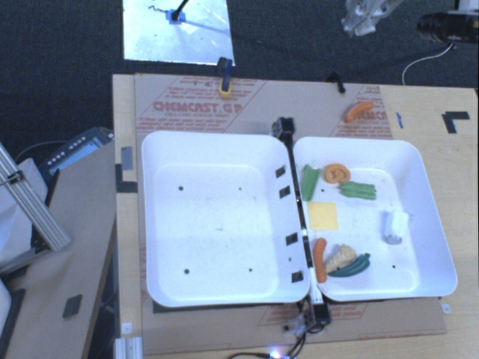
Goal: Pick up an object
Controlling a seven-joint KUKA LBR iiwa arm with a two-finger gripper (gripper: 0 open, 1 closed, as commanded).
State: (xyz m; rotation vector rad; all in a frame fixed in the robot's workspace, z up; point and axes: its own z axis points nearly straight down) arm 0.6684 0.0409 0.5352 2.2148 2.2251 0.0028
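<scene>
The objects lay in the right bin [430,200], none of them gripped. A green pod [308,182] sat by the bin's left wall, near the back-left corner. Just right of it lay an orange coil [337,173], w/ a green bean piece [358,191] touching or nearly touching it on the front-right side. A yellow square [323,216] lay flat approx. mid-bin, toward the left wall. A white cup [394,226], tipped on its side, sat nearer the right wall. At the front-left: an orange stick [320,259] lay along the left wall, a tan lump [340,257] just beside it, and a dark green pod [352,266] curved against the lump's front edge.

The left bin [217,219] adjoined the right one; black clips [285,192] ran down the shared edge.

On the bench [419,111], behind the right bin and outside it, lay an orange sausage [358,111]. A yellow-and-blue clamp [224,77] stood at the bench's back edge, left of centre.

The gripper [364,10] hung beyond the bench's back edge, over dark floor, well apart from both bins. Finger state: cannot tell; nothing was seen between them.
</scene>
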